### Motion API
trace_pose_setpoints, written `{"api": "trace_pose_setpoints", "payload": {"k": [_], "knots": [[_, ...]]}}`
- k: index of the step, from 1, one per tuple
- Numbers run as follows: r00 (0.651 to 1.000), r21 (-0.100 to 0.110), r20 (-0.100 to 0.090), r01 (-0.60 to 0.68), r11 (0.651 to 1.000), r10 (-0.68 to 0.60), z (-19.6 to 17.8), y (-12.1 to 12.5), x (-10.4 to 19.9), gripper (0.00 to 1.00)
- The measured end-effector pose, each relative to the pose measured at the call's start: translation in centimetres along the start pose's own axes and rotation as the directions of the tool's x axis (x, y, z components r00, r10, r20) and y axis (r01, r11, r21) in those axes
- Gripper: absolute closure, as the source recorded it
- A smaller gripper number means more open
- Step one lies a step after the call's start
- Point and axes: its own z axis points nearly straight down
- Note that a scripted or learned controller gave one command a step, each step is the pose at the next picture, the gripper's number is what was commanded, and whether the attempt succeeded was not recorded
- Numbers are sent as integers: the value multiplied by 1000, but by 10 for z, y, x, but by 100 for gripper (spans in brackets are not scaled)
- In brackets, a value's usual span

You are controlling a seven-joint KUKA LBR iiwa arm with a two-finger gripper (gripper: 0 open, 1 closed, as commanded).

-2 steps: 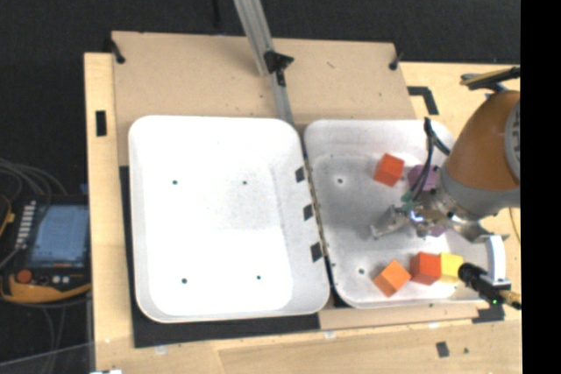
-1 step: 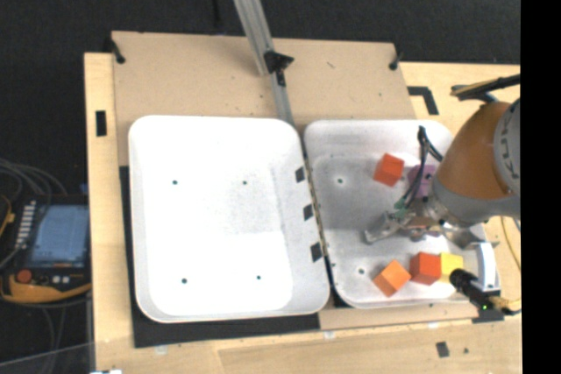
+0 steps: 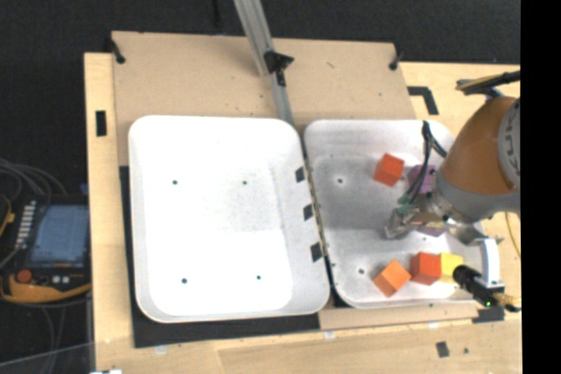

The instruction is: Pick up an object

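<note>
The right bin (image 3: 351,215) holds an orange block (image 3: 388,169) near its far side. A purple piece (image 3: 422,180) lies just right of that block, partly hidden by the arm. Along the near side lie another orange block (image 3: 393,277), an orange-red block (image 3: 427,267) and a yellow piece (image 3: 450,264). My gripper (image 3: 401,223) hangs low in the right half of this bin, between the far block and the near ones. The orange band (image 3: 478,158) and wrist cover much of the bin's right side.
The left bin (image 3: 219,215) lies beside the right one, joined by black clips (image 3: 308,210). A metal pole (image 3: 250,4) slants up from behind the bins. A handheld controller (image 3: 48,245) sits off the bench at far left.
</note>
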Motion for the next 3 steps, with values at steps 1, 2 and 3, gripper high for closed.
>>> {"api": "trace_pose_setpoints", "payload": {"k": [1, 2, 3], "knots": [[1000, 1, -1, 13, 1000, -13, -45, -1, 3, 100], [1000, -1, 0, 14, 1000, -14, -104, 0, 11, 100], [1000, 4, -1, 15, 1000, -15, -123, 1, 10, 100]]}}
